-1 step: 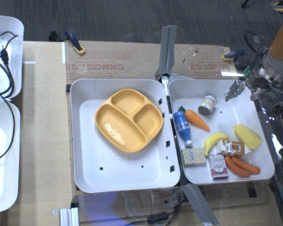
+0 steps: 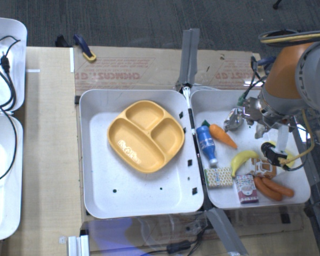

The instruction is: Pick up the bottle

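Blue plastic marks the bottle (image 2: pixel 205 143), which lies on its side in the right bin (image 2: pixel 304 188), close to the left wall, with its white cap toward the near side. An orange carrot (image 2: pixel 223 135) lies just beside it, and a green patterned packet (image 2: pixel 220 177) sits just past the cap. The gripper (image 2: pixel 236 118) hangs over the carrot's far end, near the bottle but apart from it. I think it should move left and come down across the middle of the bottle, away from the carrot and the wall. Whether it is open or closed I cannot tell, because its metal parts blur together, and the arm covers part of the bin's right side.
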